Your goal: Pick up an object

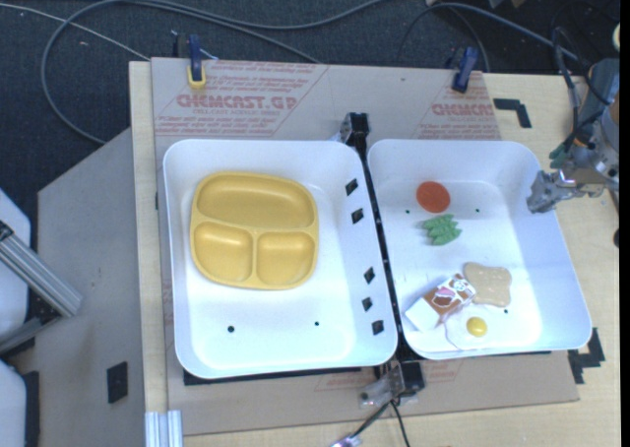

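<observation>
While nothing is seen held, the gripper (pixel 543 195) is parked at the right bin's (pixel 551 337) far right rim.

Nearest in that bin, a fried egg (pixel 471 329) and a small packet (pixel 451 296) are crowded against a toast piece (pixel 489 284); beyond lie a green leaf (pixel 442 229) and a red disc (pixel 432 196). The yellow tray (pixel 255 229) sits in the left bin (pixel 197 337). Whether the fingers are spread cannot be told. A miss could be caused by flat, clustered pieces slipping aside.
</observation>
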Robot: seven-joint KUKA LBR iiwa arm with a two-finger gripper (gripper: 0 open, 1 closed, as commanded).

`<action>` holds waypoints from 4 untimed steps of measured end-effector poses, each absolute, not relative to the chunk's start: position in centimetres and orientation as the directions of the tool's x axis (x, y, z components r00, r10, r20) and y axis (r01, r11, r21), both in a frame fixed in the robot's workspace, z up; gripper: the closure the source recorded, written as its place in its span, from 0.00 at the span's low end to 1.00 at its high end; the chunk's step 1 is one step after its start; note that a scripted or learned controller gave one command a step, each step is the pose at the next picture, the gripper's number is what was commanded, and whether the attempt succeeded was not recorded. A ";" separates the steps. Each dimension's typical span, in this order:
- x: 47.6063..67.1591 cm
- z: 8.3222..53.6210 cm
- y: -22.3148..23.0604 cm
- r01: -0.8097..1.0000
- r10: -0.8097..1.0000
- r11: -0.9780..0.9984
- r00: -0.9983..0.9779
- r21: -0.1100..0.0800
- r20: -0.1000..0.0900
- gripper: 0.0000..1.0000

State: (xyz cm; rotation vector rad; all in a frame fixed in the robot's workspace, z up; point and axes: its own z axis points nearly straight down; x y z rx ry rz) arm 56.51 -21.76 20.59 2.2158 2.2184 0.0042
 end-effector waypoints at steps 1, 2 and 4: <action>57.3 26.2 -20.9 1.000 1.000 0.002 -0.002 0.008 -0.003 1.00; 58.4 26.7 -15.8 1.000 1.000 0.005 -0.005 0.003 0.000 1.00; 60.0 26.8 -5.6 1.000 1.000 0.005 -0.005 0.000 0.002 1.00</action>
